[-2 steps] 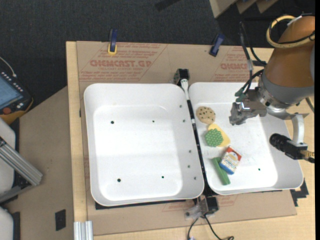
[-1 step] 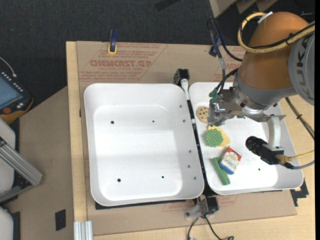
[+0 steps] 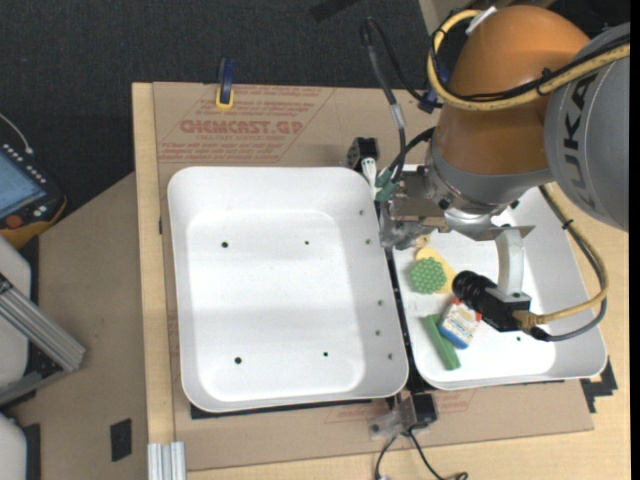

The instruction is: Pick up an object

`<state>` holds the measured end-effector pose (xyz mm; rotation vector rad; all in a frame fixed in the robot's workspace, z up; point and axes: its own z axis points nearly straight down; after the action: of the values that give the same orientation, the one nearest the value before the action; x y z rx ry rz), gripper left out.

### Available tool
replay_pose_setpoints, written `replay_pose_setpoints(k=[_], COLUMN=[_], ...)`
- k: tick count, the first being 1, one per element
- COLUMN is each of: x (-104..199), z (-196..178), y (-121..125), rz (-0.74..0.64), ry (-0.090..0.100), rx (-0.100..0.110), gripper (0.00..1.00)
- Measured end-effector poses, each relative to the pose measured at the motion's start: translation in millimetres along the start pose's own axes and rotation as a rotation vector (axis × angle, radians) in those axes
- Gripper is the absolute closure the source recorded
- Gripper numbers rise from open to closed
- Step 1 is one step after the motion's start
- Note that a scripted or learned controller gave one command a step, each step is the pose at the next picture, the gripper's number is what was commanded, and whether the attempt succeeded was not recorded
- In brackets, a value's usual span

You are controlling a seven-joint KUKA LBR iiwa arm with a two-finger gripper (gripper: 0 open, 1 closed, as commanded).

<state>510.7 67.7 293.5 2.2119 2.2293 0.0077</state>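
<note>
My claw hangs over the right shallow white bin; its state I cannot tell. Advised: centre above the round green studded ball, then descend vertically.

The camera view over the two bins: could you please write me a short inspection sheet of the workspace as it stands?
Surface: brown cardboard sheet with red print, bearing the left bin and the right bin, side by side.
Job's things: in the right bin, a round green and yellow object, a green stick and a small blue, white and red item.
Clutter: blue and yellow clip at the sheet's far edge.
Hand: low over the right bin's left side, mostly hidden under the arm; state not readable.
Cables: yellow cable looping over the right bin; black cable beyond it.
Surroundings: dark floor; metal rail at left.
</note>
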Motion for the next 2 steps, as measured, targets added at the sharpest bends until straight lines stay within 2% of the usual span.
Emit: replay_pose_setpoints(k=[1,2], x=[45.2,-21.0], z=[-68.7,1.3], y=[-30.9,-32.5], rz=[0.001,0.016], ry=[0.001,-0.005], rx=[-0.003,0.013], gripper=[1.0,1.0])
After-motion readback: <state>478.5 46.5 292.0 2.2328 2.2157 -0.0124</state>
